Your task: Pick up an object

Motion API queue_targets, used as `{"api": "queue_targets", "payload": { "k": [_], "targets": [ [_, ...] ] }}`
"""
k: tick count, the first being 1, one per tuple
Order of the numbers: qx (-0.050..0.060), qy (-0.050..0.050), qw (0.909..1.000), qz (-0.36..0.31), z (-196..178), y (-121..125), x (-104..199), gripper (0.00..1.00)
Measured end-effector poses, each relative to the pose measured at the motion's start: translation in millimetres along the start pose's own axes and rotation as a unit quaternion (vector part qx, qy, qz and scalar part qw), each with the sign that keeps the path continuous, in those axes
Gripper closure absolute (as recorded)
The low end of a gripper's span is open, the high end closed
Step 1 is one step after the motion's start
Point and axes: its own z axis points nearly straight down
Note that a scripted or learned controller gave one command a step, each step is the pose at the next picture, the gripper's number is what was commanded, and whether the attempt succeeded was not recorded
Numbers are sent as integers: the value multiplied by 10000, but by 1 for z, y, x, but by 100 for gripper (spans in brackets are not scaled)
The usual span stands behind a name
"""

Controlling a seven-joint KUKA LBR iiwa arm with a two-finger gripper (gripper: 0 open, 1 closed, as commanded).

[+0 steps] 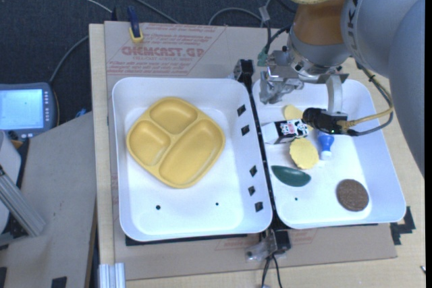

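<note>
Yellow tray (175, 141), brown disc (352, 194), dark green piece (291, 176)

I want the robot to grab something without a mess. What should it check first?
1. Things to pick in the right bin: ok, brown disc, green piece, yellow piece lie there.
2. Gripper over the right bin: ok, at its far left corner.
3. Fingers open: cannot tell.
4. Brown disc stands apart from others: ok.
5. Yellow tray out of the way: ok, in the left bin.
</note>
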Motion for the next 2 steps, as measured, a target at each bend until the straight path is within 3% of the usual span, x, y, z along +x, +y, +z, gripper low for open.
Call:
{"api": "queue_targets", "payload": {
  "k": [1, 2],
  "targets": [
    [-8, 5, 10000, -6, -3, 20, 57, 100],
    [4, -1, 10000, 14, -3, 19, 54, 0]
  ]
}}
